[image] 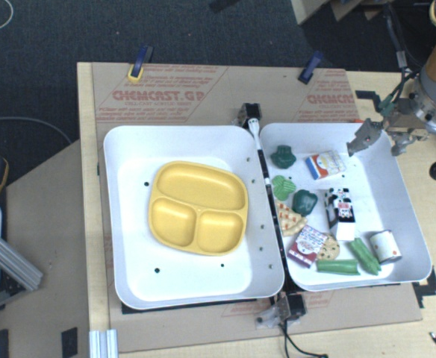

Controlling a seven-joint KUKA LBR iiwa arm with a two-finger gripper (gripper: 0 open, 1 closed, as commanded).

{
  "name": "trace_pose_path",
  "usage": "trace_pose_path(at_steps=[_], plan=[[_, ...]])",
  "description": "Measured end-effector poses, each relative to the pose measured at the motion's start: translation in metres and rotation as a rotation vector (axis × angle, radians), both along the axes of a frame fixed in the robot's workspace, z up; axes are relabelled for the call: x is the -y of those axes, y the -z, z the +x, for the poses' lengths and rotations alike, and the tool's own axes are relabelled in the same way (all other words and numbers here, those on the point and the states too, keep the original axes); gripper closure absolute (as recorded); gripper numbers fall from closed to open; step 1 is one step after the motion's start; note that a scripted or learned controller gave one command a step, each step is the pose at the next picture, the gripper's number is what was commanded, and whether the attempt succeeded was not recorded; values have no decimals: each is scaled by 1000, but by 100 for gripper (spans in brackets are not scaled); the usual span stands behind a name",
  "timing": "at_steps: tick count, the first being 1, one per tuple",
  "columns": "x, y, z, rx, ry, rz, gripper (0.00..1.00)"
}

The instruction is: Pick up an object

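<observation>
- Grey two-finger gripper hovering over far right corner of right shallow white bin; fingers spread apart, nothing between them.
- Scattered in that bin: dark green toy pieces, red-and-blue carton, black-and-white figure, silver can.
- Yellow divided plastic tray lying in left shallow white bin.

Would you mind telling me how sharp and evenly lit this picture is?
Camera view: soft, even light with faint shadows; mild glare on the yellow tray; small toys in the right bin look slightly blurred; the gripper at the frame's edge is soft.
</observation>
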State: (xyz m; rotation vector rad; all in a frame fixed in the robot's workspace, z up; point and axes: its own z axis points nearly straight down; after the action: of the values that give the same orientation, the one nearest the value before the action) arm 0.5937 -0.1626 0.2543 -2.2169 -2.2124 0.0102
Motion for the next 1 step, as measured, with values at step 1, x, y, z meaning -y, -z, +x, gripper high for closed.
trace_pose_path(at_steps=[1], plan=[[0, -6, 2, 12, -2, -2, 0]])
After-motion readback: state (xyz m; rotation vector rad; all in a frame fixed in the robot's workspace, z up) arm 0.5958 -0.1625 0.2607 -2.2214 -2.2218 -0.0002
